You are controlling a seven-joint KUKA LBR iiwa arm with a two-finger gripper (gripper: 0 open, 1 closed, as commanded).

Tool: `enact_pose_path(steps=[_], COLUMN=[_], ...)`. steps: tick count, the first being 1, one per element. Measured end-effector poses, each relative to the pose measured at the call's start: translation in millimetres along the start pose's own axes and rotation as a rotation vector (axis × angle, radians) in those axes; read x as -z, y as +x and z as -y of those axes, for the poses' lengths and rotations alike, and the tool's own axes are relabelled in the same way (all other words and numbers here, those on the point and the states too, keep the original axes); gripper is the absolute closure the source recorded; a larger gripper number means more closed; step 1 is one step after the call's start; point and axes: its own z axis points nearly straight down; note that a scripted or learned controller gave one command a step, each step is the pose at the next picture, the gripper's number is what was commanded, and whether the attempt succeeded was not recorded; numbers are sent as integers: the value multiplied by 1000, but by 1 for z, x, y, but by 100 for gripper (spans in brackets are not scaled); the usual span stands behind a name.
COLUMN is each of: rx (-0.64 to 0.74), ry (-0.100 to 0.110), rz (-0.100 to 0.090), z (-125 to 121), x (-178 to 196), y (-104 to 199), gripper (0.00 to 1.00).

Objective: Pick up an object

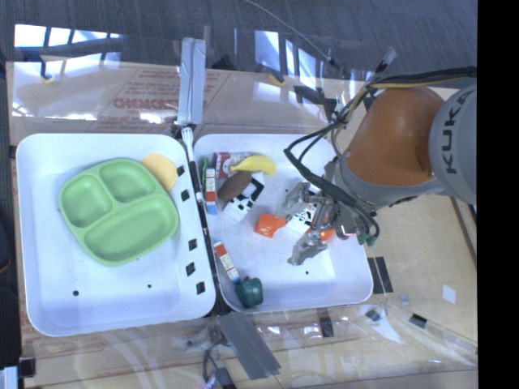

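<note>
From above, the gripper (306, 245) hangs low in the right bin (350, 278), just right of an orange block (270, 225); whether it is apart or together I cannot tell. Nothing looks lifted, so the pick seems undone. 1 green tray (119, 209) lies in the left bin (40, 298).

The arm's gripper (304, 245) hangs low in the right bin (353, 278), just beside an orange block (269, 225); a green divided plate (119, 209) lies in the left bin (36, 298).
</note>
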Motion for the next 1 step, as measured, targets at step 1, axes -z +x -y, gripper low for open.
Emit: enact_pose_path(steps=[1], rx=[-92], ry=[-2], rz=[-4], z=[18], x=[-103], y=[-54], gripper=[0])
